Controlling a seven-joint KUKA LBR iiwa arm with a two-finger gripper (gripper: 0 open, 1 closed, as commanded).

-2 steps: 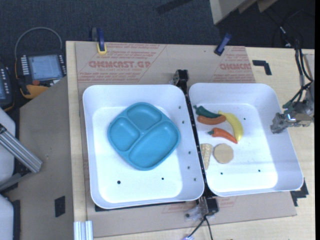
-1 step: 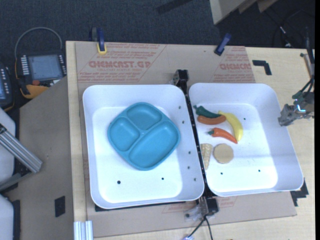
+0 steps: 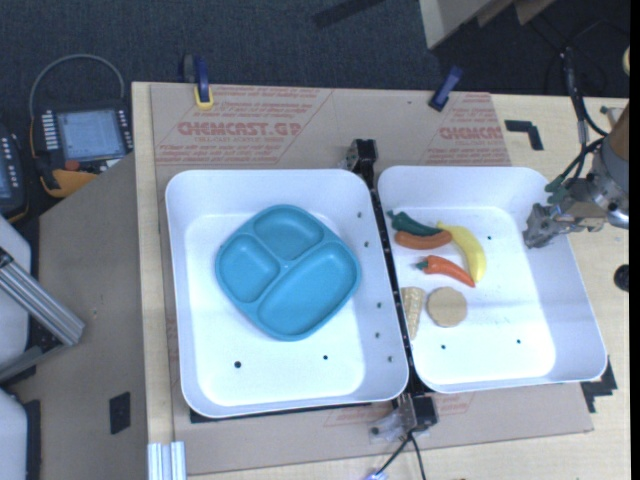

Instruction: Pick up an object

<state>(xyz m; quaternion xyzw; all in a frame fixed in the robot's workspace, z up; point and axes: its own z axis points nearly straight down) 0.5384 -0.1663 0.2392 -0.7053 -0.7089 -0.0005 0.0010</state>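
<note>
Camera view looks down at a slant on two white bins set side by side, and the gripper (image 3: 541,225) hangs over the right rim of the right bin (image 3: 500,363), low and close to the wall. Whether it is clenched or released cannot be told from this angle, and nothing is seen in its grasp. All the small objects lie well apart from the gripper, toward the far side of the same bin from it: a yellow banana (image 3: 470,251) is the nearest, with an orange-red carrot (image 3: 421,238) and a dark green pepper (image 3: 412,223) beyond it. A red chili (image 3: 446,268) sits just below the banana, and further down rest a round tan cookie (image 3: 447,307) and a pale cone (image 3: 412,311) beside it. Farther still from the gripper, the left bin (image 3: 200,298) holds a blue divided plate (image 3: 287,271) lying flat.
</note>
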